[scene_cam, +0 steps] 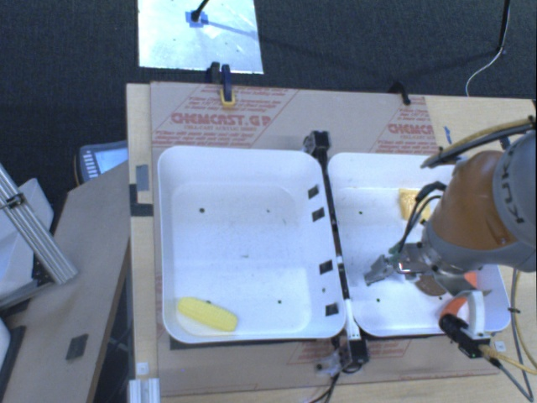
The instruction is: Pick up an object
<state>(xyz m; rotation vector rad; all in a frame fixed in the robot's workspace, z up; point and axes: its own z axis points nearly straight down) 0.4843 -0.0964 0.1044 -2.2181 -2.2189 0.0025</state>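
The arm (487, 212) runs off the right edge and covers part of the right bin (369, 309), hiding most of a yellow object (408, 201).

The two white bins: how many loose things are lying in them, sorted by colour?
Yellow: 2, a corn cob in the left bin and a yellow thing partly behind the arm in the right bin.
Orange: 1, an orange thing near the right bin's front corner.
Total: 3 that I can see; the arm may hide more.

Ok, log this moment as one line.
arm over right bin | hand low | corn in left bin
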